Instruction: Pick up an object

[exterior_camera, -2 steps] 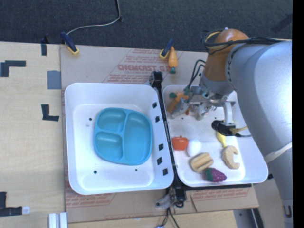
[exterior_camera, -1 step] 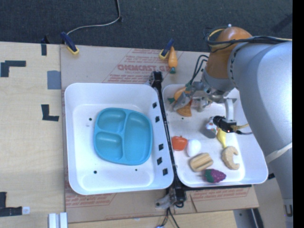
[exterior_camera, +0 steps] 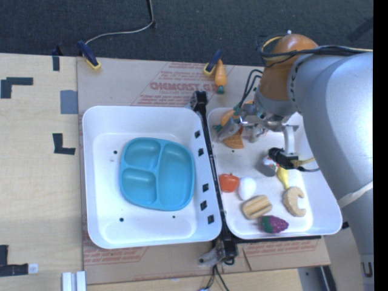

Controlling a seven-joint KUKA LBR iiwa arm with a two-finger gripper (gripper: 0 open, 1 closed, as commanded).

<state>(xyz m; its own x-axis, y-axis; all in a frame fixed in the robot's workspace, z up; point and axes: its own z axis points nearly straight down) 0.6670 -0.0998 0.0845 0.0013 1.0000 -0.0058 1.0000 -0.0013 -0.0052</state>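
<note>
Gripper [exterior_camera: 242,125] low near right bin's [exterior_camera: 327,223] far-left edge.

Glossy white plastic bins [exterior_camera: 97,180], smooth blue plastic tray [exterior_camera: 157,173] – matt brown cardboard [exterior_camera: 157,90] beneath

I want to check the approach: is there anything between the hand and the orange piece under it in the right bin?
Nothing visible. The hand hangs at the top of the right bin, right over the orange piece. The other toys, such as the tomato and egg, lie lower, apart from it.
</note>
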